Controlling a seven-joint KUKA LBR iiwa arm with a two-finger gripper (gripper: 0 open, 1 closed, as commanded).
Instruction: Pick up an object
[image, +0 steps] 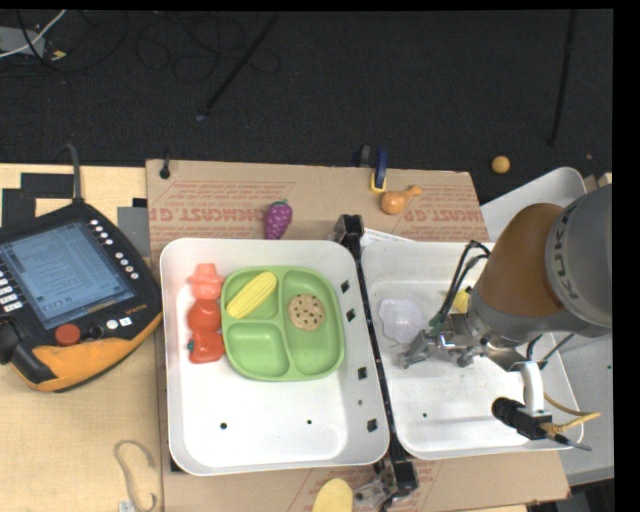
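Two white bins sit side by side on the counter (90, 420). In the right bin (450, 430) we see the tool (418, 350) low beside a clear plastic cup (402, 320); we cannot tell how far it is open or whether it grips anything. Bare floor lies below it. The left bin (260, 430) holds a green tray (285, 350) with corn (250, 293) and a cookie (306, 312). The arm (540, 275) hides the right bin's far side.

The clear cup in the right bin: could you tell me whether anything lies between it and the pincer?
Nothing visible does. The pincer hangs low over the right bin, just beside the clear cup, with bare white floor between them. The green tray sits apart in the left bin.
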